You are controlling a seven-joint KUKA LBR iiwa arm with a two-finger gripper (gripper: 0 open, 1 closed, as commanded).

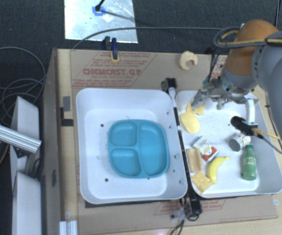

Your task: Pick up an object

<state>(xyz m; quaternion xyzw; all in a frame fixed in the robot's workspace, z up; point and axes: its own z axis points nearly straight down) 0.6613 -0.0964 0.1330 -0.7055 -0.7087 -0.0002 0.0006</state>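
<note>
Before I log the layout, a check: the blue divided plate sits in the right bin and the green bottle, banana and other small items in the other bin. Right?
Not quite. The camera view shows the blue divided plate in the left bin, not the right one. The green bottle, banana and other small items lie in the other bin, the right bin.

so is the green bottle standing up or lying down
Lying down: the green bottle rests on its side on the right bin's floor, cap pointing toward the far edge.

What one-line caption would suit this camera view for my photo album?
Robot arm's tool poised over the right bin of toy food, beside a left bin holding a blue divided plate.
</note>
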